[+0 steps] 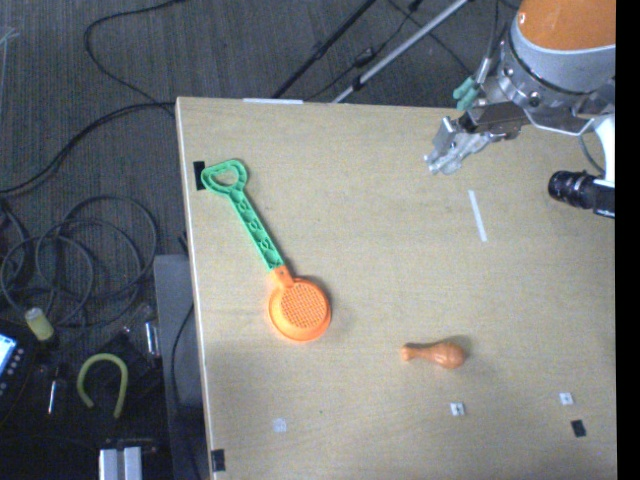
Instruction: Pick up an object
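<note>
Here the grey arm with the orange band [570, 8] is reaching in from the upper right corner of the view, and its metal claw [445, 158] is hanging over the far right part of the light wooden table [400, 258]. The claw is pointing down and to the left. Nothing is sitting between its tips, but whether they are wide or narrow I cannot tell, because they are looking small and a bit blurred.

A plastic strainer with a long green handle and a round orange mesh head [299, 308] is lying flat on the left half of the table. Its handle is running up and to the left, and the loop at the end is resting near the table's left edge. The strainer is lying well apart from the claw.

A small orange pear-shaped object [437, 353] is lying on its side lower down, to the right of the strainer head and not touching it. Its thin end is pointing left.

A short white stick [478, 216] is lying just below and to the right of the claw, a little tilted.

On the dark floor at the left, black cables [90, 238] are curling, and a yellow-green U-shaped piece [102, 378] is lying near the bottom.
</note>
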Controlling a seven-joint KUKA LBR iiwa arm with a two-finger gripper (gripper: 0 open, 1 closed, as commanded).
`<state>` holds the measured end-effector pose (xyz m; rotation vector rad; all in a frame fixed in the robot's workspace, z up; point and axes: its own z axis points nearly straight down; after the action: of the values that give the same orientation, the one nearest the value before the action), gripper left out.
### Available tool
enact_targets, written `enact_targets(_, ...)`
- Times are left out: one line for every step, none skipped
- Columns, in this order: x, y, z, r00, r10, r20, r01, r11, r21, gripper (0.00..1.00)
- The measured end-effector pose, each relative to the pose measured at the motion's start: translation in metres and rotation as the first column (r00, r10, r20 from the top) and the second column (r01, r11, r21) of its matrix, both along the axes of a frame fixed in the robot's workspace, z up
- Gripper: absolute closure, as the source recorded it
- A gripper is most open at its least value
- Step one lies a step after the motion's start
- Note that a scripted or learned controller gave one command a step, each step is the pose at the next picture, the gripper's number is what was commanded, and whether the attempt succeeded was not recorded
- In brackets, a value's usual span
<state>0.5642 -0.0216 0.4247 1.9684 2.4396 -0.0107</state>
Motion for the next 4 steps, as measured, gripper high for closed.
enact_targets(0.001,-0.001,0.009,1.0,-0.002,0.0,0.002,1.0,-0.003,1.0)
enact_targets(0.002,-0.001,0.018,1.0,-0.003,0.0,0.003,1.0,-0.007,1.0)
enact_targets(0.001,-0.002,-0.012,0.992,0.123,-0.001,-0.123,0.992,0.007,1.0)
enact_targets(0.002,-0.002,-0.003,0.992,0.122,-0.001,-0.122,0.992,0.005,1.0)
